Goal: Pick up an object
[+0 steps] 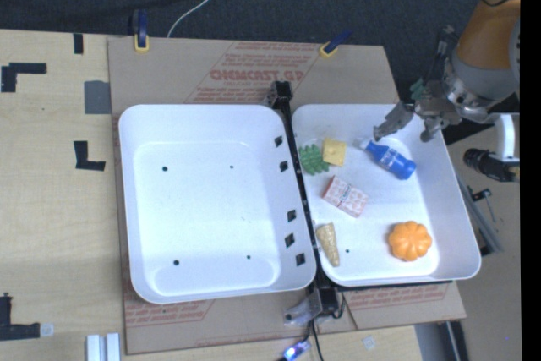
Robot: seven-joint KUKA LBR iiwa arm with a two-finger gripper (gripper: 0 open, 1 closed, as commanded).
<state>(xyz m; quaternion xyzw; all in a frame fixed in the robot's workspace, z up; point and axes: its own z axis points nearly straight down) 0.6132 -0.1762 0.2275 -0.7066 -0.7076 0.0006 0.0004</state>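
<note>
The right bin [448,207] holds a blue bottle [392,160], a yellow block [335,152], a green leafy piece [312,158], a pink-and-white packet [345,196], an orange pumpkin [410,240] and a tan cone-shaped piece [328,243]. My gripper [409,128] hangs over the bin's far right corner, just above and right of the blue bottle. Its two fingers are spread apart with nothing between them.
The left bin [135,182] sits beside the right one on a cardboard sheet [245,72]. Black clips join the bins along the middle seam [292,199]. A white cable [199,8] runs at the back.
</note>
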